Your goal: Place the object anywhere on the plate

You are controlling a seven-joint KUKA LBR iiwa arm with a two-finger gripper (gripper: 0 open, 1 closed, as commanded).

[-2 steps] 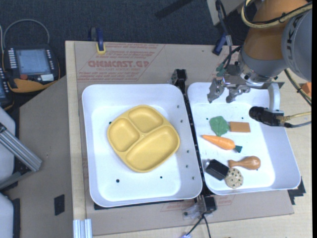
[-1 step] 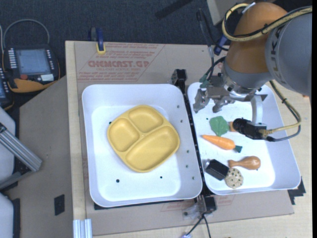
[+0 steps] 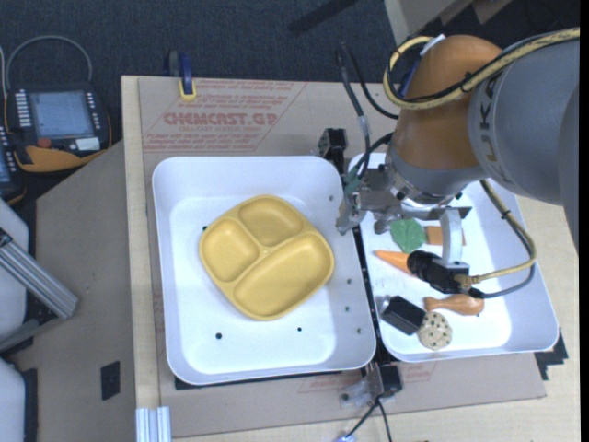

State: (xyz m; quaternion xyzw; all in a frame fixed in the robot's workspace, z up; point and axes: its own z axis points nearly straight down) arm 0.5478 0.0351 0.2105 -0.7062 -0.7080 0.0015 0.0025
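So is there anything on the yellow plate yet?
No, the yellow plate lies bare in the left bin.

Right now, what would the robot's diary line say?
arm: over right bin | pincer: above toy food | carrot: in right bin | plate: yellow, left bin, nothing on it | step: object not yet placed

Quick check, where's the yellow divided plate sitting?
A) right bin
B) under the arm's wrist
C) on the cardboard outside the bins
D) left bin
D: the yellow divided plate lies flat inside the left bin, while the arm hangs over the right bin.
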